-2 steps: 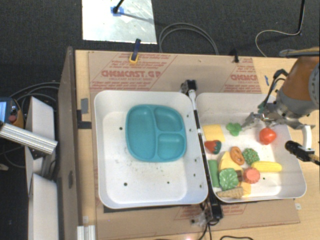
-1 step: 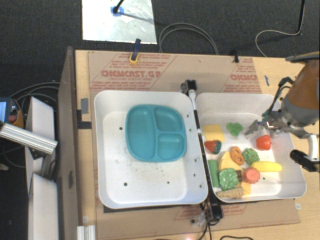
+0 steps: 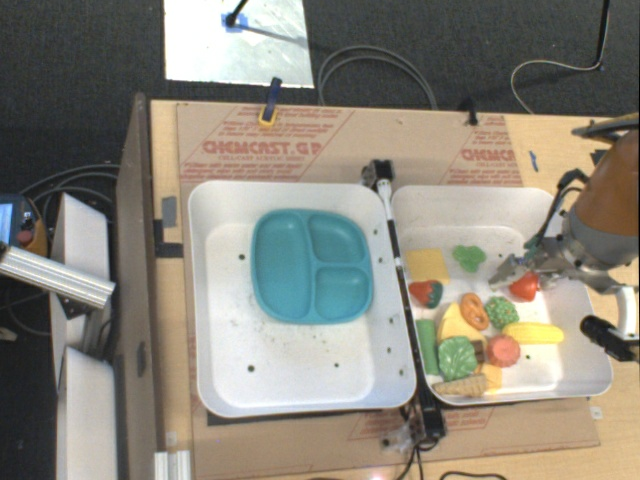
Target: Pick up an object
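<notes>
The end effector [image 3: 522, 273] hangs low in the right bin [image 3: 470, 200], right at a small red toy [image 3: 525, 288]; whether it is closed on the toy I cannot tell. That toy looks light, hard and smooth, best pinched across its middle. Around it lie a yellow banana [image 3: 537, 334], green pieces and an orange slice [image 3: 474, 311]. The left bin [image 3: 215, 268] holds a teal divided plate [image 3: 310, 266].
</notes>
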`<state>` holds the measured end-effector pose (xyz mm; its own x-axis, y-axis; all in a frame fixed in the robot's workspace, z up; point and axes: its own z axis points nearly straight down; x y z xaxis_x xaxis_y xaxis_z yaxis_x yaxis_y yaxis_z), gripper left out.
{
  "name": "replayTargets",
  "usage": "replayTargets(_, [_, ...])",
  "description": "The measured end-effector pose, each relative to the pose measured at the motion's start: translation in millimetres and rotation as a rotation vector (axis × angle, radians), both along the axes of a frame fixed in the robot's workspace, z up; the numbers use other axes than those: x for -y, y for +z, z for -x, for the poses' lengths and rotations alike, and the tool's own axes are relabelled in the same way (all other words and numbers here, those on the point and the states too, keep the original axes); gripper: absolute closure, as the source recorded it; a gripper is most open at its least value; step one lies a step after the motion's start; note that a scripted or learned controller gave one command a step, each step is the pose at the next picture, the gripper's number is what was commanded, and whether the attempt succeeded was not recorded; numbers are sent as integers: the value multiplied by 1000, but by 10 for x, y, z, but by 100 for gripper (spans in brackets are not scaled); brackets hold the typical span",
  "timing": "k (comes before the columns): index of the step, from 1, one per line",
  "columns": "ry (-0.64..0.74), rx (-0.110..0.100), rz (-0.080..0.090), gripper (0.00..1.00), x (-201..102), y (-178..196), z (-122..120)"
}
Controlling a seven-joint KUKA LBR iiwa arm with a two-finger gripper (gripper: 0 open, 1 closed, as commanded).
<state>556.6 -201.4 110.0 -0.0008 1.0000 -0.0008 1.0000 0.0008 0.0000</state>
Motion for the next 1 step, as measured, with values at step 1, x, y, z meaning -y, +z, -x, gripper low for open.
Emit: replayTargets(1, [1,6,0,100,2,117,-22])
